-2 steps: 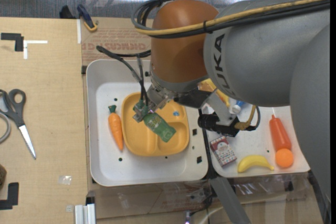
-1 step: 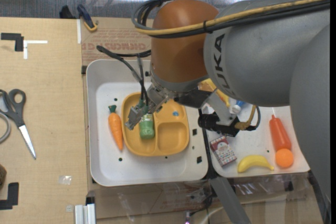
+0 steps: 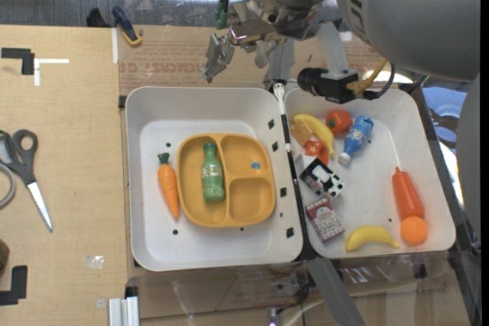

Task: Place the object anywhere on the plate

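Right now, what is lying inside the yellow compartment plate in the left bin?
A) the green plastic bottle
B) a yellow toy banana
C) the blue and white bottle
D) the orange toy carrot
A: the green plastic bottle lies in the left compartment of the yellow compartment plate, while the orange toy carrot rests beside the plate on the bin floor.

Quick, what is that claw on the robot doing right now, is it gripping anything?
Gripper: open, holding nothing, raised above the back edge of the left bin.
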Robot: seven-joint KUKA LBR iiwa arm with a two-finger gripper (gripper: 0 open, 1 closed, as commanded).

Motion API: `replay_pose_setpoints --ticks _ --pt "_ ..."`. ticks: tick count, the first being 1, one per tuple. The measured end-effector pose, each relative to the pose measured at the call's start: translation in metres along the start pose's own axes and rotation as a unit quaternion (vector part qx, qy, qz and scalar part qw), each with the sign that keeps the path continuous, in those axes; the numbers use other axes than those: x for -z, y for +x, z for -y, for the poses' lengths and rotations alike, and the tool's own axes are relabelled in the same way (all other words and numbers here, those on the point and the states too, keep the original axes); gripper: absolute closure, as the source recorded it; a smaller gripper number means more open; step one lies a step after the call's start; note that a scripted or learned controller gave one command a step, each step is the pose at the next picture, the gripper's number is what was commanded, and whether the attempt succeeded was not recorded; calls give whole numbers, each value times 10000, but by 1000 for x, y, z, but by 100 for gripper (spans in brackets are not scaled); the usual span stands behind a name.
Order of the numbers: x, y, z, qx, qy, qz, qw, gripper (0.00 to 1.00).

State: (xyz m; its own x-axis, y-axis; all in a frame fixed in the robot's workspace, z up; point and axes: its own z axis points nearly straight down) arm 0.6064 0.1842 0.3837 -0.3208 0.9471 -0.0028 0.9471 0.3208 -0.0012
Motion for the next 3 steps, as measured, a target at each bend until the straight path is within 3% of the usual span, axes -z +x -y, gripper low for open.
replay_pose_setpoints --ticks 1,2,3 --pt "7 0 -1 11 16 13 10000 100" --pt "-113 17 -34 -370 17 -3 9993 100" --pt "-88 26 -10 1785 0 -7 9839 100"
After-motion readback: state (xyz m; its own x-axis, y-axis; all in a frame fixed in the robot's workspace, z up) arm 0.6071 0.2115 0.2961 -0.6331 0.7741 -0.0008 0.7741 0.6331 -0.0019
